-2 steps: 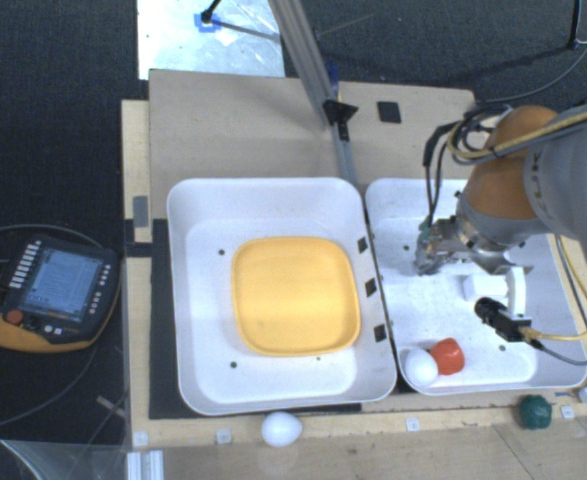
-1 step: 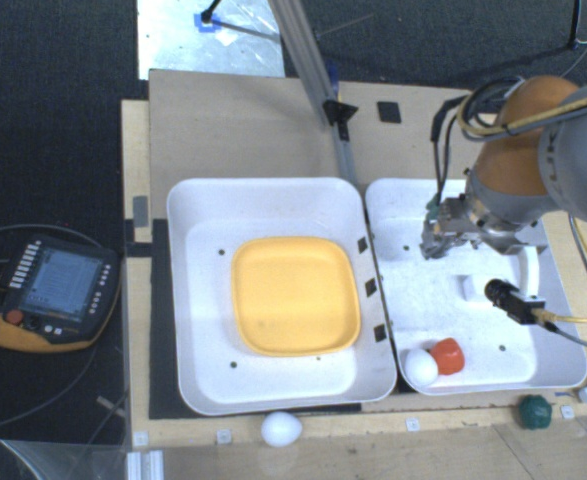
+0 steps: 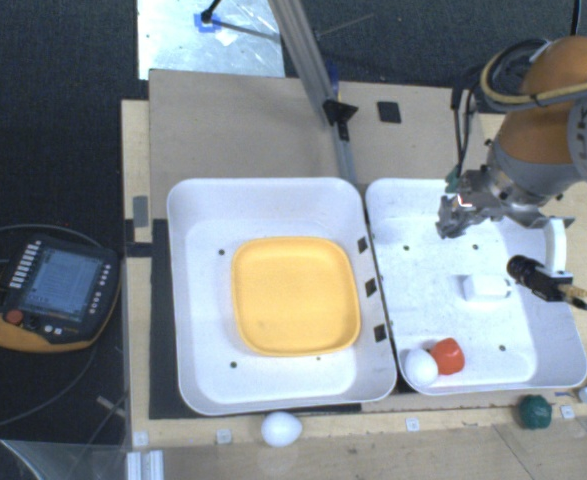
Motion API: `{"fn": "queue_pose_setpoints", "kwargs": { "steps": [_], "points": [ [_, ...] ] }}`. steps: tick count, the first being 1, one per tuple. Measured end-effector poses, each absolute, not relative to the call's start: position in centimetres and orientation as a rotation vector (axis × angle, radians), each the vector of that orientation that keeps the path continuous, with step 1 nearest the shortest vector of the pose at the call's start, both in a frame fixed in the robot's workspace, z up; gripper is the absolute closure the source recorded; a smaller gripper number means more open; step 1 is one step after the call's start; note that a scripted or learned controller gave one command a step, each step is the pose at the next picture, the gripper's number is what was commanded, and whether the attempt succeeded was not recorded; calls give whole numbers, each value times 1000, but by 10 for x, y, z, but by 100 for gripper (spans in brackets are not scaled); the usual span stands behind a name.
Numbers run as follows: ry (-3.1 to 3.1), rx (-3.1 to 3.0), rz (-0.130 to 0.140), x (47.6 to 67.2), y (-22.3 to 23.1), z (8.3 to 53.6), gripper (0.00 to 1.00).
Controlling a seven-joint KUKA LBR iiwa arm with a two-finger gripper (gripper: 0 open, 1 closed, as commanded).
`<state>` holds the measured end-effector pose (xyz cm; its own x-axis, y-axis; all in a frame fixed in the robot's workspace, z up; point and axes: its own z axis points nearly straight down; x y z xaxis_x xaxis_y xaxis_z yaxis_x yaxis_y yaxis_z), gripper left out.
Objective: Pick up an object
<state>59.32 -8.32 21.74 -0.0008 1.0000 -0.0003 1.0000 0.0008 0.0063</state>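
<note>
No text, label or number is legible on anything here.

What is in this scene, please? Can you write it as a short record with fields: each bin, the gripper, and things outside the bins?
left bin: holds a yellow square plate, lying flat near the middle
right bin: holds an orange object and a white ball, side by side at the near left corner; a small white block near the middle
gripper: above the far part of the right bin, nothing seen between its fingers
outside the bins: a white egg shape and a dark green ball on the bench at the near edge; a control pendant on the floor to the left
</note>
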Motion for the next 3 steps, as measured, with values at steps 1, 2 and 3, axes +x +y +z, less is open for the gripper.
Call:
{"fn": "queue_pose_setpoints", "kwargs": {
  "steps": [1,2,3],
  "points": [
    [2220,2217,7,594,-77,279,100],
    [2225,2218,1,578,-35,262,100],
    [2225,2218,2,558,13,262,100]
  ]
}}
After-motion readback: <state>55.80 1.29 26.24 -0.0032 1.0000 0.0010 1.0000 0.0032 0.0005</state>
